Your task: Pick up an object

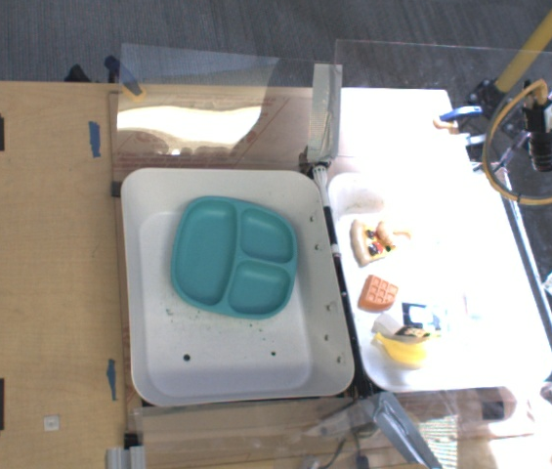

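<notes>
At the front edge, nearest you, a clear plastic strip runs along the foot of both bins. To the left lies the brown board of the bench, marked with black corner brackets and small pieces of blue tape.

The left bin holds one teal divided plate. It lies flat in the upper middle of the bin with its three compartments facing up, and dark specks are scattered on the bin floor below it.

The right bin holds the small things you could pick, all grouped near its left wall:
- A yellow toy sits lowest.
- A blue-and-white piece touches the yellow toy's upper edge.
- An orange waffle-like square lies just above and to the left of those two.
- A pale wedge with red and yellow bits lies above the square, apart from it.

Past the right bin's far right corner, a loop of cable hangs beside a slanted yellow rod, well apart from the toys.
</notes>
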{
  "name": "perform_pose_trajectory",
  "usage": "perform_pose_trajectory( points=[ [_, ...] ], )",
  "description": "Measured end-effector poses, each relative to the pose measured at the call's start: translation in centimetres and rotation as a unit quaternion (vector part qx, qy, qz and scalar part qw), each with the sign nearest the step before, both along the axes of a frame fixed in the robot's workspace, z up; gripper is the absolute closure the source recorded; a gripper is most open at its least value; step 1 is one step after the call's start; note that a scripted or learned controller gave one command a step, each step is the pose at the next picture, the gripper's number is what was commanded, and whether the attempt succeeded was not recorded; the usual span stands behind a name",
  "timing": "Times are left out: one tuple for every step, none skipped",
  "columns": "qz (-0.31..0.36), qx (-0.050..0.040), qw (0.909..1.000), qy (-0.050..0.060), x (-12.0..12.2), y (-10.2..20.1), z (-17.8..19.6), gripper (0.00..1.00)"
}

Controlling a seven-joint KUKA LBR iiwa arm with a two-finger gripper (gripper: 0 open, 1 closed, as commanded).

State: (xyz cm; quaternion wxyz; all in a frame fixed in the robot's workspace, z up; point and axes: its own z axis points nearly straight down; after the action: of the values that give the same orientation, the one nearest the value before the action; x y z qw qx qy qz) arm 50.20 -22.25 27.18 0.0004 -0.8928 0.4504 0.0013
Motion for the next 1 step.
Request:
perform_pose_trajectory(
  points=[
    [-0.15,0.0,0.9887,-0.005,-0.17,1.17,6.96,1.0]
  ],
)
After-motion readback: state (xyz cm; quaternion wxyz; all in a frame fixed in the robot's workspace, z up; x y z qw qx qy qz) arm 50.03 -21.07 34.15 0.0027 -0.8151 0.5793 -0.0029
